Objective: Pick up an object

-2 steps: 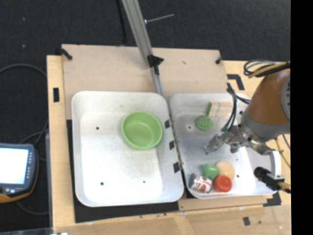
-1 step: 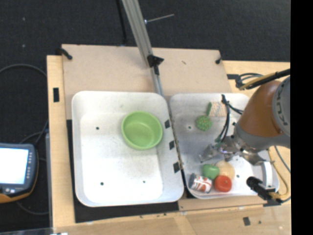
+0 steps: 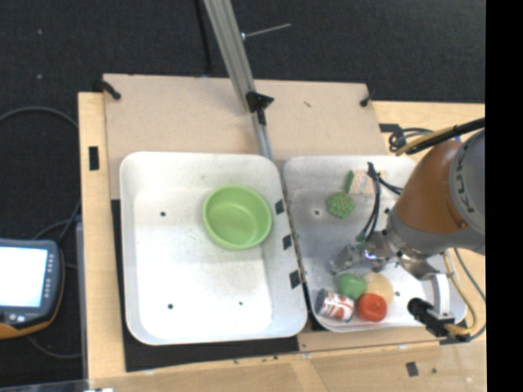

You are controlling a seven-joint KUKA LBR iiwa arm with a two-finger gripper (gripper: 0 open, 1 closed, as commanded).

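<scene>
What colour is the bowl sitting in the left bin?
Light green. The bowl shows plainly in the camera view, on the left bin's white floor.

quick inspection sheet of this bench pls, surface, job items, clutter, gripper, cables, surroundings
surface: two white bins side by side, left bin and right bin, on a wooden bench.
job's things: right bin holds a green textured ball, a green object, a red object, a red and white can, a pale object.
clutter: green bowl in the left bin.
grippers: gripper low over the right bin, above the near cluster; finger state unclear.
cables: black cables along the arm.
surroundings: metal pole, screen device at left.
</scene>
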